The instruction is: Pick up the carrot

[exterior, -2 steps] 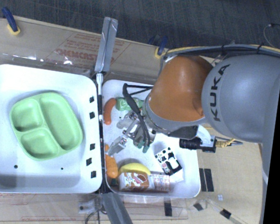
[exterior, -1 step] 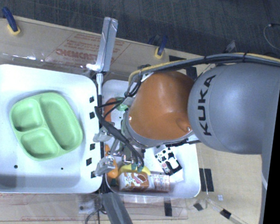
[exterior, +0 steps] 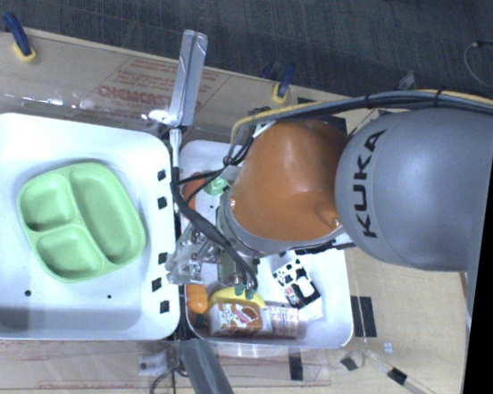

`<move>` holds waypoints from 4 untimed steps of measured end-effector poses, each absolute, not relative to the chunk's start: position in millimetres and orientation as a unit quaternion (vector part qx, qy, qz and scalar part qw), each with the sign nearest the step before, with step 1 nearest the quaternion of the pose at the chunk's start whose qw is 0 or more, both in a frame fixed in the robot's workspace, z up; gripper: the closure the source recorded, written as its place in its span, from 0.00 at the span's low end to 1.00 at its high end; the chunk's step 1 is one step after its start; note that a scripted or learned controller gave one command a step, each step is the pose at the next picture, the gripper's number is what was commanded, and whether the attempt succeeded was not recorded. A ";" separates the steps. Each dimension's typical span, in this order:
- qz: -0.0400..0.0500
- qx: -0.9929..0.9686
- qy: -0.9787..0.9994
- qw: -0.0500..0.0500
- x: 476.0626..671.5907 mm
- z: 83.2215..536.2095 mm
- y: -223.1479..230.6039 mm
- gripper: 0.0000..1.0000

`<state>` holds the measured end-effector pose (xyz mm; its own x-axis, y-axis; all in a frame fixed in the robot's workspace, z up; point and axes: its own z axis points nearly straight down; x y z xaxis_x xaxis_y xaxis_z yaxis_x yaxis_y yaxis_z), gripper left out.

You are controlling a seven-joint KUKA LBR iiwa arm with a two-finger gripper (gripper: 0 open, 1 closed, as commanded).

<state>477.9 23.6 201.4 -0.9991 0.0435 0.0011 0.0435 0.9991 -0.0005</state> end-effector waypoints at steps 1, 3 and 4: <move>0.000 -0.022 -1.000 0.001 477.9 201.4 23.7 0.00; 0.000 0.182 -0.983 -0.001 477.6 192.3 23.6 0.00; 0.000 0.250 -0.968 -0.001 487.4 192.1 -16.7 0.00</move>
<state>487.4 -16.7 192.1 -0.8754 -0.4833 -0.0023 -0.4833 0.8754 -0.0010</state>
